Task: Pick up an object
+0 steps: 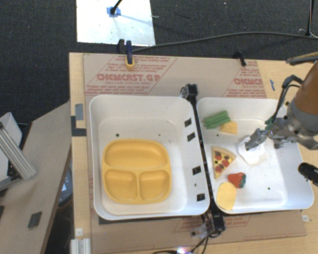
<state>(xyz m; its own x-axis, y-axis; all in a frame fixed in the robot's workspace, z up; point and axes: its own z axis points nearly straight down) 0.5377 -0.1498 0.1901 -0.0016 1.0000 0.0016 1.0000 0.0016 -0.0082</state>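
Bench edge nearest the camera: clips and loose wires (209, 227) at the seam where the two bins meet. Left bin (108, 107) holds a yellow divided plate (137, 170), three compartments, lying flat in the bin's near half. Black divider strip (197, 147) runs between the bins, near to far.

Right bin (302, 194), contents listed near to far:
- pale yellow oval piece (226, 196) at the near left corner, close to the divider
- red toy with a green end (237, 179) just beyond it, almost touching
- pizza slice toy (222, 160), point toward the camera, left of centre
- white object (253, 153) mid-bin, right of the pizza slice
- yellow cheese wedge (229, 127) toward the far left
- green vegetable piece (217, 119) overlapping the cheese wedge on its far side

Gripper (254, 140) sits directly over the white object, its tip down at the object's upper edge. Contact looks likely, but finger state cannot be read: metal and white object blur together. No object seen lifted between them.

Arm (312, 102) enters from the right, over the right bin's far right part; a cable loops alongside it.

Beyond the bins: brown protective board printed CHEMCAST (128, 78), a blue and yellow clamp (129, 54) on its far edge, then dark carpet with a white sheet (114, 15) lying on it
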